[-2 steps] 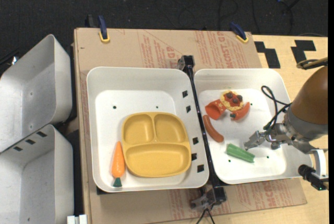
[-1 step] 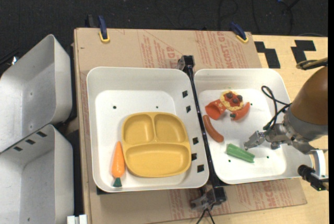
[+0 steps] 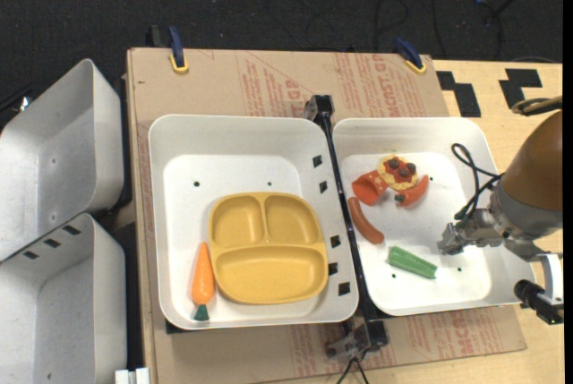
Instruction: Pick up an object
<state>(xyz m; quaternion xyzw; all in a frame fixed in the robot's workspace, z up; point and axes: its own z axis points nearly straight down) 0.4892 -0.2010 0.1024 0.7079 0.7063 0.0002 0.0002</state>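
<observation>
The right bin [image 3: 466, 288] holds a green piece [image 3: 412, 262] near its front, a red sausage [image 3: 365, 220] by the divider, and a toy pizza slice with red pieces [image 3: 395, 177] toward the back. My gripper [image 3: 454, 243] hangs low over the right side of this bin, just right of the green piece and apart from it. Nothing shows between its tips.
The left bin [image 3: 179, 194] holds a yellow divided plate [image 3: 266, 246] and an orange carrot [image 3: 203, 276] at its front left. A black cable [image 3: 472, 167] loops over the right bin's far right corner. Grey trays [image 3: 54, 194] stand at the left of the bench.
</observation>
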